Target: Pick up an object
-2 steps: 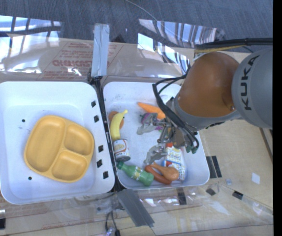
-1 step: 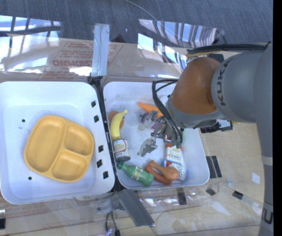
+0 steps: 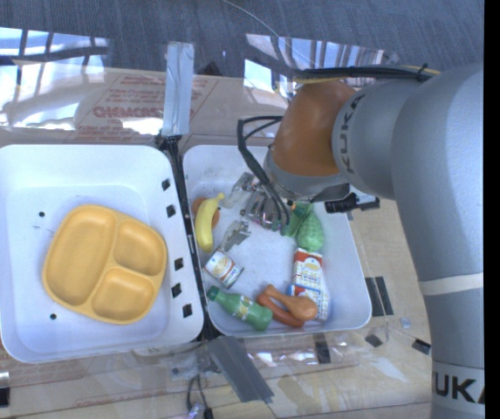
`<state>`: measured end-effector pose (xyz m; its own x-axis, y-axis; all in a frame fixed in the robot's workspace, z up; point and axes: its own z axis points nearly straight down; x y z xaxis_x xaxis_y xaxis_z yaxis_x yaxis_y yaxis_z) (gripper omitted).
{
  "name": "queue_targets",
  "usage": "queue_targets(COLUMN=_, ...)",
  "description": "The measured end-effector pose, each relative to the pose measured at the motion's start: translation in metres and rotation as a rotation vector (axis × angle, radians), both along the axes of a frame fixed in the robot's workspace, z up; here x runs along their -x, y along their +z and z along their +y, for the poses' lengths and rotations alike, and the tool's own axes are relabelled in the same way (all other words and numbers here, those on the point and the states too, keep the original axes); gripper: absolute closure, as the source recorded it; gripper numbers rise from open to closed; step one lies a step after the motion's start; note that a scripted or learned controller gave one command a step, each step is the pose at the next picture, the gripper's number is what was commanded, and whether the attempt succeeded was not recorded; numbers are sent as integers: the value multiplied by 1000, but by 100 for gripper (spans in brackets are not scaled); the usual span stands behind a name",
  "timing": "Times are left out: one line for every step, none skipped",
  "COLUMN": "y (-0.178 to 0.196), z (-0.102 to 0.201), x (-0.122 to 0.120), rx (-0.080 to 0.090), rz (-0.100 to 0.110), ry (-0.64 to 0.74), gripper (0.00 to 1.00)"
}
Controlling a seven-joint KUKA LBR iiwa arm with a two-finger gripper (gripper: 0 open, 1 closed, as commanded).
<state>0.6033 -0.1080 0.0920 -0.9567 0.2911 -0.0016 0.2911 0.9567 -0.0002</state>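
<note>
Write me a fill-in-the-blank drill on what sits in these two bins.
1. The yellow tray lies in the ____ bin.
2. The banana lies in the right bin beside the ____ wall.
3. The tray has ____ compartments.
4. The gripper hangs over the ____ bin.

Missing words: left; left; three; right
</note>
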Motion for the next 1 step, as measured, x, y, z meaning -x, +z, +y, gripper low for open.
queue_targets(y=11, z=2, x=-1, rx=0, rz=-2, ry=7, gripper=100)
